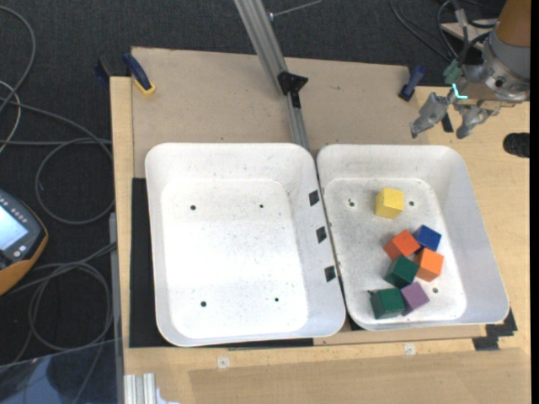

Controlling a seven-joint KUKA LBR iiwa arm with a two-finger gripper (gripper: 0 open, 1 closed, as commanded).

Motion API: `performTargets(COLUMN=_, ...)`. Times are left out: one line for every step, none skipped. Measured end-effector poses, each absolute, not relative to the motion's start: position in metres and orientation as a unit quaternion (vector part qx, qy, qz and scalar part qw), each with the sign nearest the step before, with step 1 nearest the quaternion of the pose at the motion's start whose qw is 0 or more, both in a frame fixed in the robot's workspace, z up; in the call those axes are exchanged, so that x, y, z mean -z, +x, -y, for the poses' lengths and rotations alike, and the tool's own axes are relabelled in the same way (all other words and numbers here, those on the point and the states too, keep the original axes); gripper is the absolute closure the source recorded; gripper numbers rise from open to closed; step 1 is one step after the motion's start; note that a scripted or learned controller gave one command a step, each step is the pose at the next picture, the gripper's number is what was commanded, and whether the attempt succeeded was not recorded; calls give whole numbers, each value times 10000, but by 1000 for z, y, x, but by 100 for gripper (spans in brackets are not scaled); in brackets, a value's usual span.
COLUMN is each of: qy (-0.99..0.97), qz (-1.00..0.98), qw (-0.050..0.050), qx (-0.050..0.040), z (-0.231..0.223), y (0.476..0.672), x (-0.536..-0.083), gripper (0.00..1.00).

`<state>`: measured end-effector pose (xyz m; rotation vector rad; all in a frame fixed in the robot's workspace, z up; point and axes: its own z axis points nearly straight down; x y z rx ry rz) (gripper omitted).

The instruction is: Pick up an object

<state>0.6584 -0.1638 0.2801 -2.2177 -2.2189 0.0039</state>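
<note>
Blocks [408,263] lie well below open gripper [447,119]

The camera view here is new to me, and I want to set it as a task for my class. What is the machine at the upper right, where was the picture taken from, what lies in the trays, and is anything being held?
The picture comes from one fixed camera above a bench, looking down at a slant. The machine at the upper right is a robot arm, grey with an orange band. Its end effector, two fingers spread apart, hangs above the bench just beyond the right bin, with nothing between the fingers.

Two shallow white bins sit side by side. The left bin is speckled with small dark dots. The right bin holds small blocks: a yellow block on its own, then a cluster nearer the camera with two orange blocks, a blue block, two green blocks and a purple block.
</note>
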Motion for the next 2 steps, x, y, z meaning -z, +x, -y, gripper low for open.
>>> performTargets(qy=-7065, qz=7077, qw=1, qx=-5, z=164, y=659, x=-283, gripper=0)
performTargets(qy=-7065, qz=7077, qw=19, qx=-14, z=159, y=658, x=-240, gripper=0)
